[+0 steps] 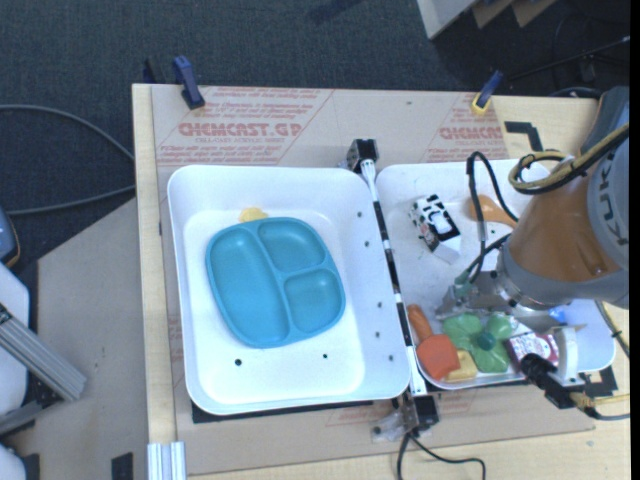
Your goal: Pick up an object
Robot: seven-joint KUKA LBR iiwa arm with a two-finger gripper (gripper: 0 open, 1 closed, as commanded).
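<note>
Where claw (470, 298) dips, green toy (478, 330) seemingly just below; orange piece (437, 353) nearby

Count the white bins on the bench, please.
2. The left bin holds a blue plate. The right bin holds small objects, and the arm covers part of it.

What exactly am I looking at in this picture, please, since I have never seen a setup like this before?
One camera looks down at a slant on a bench carrying two shallow white bins. The left bin holds a blue divided plastic plate, with something small and yellow at its far edge. The grey robot arm with an orange band reaches in from the right, over the right bin. Its gripper sits low above a pile of small toys: green pieces, an orange-red one. Whether it holds anything is hidden.
</note>
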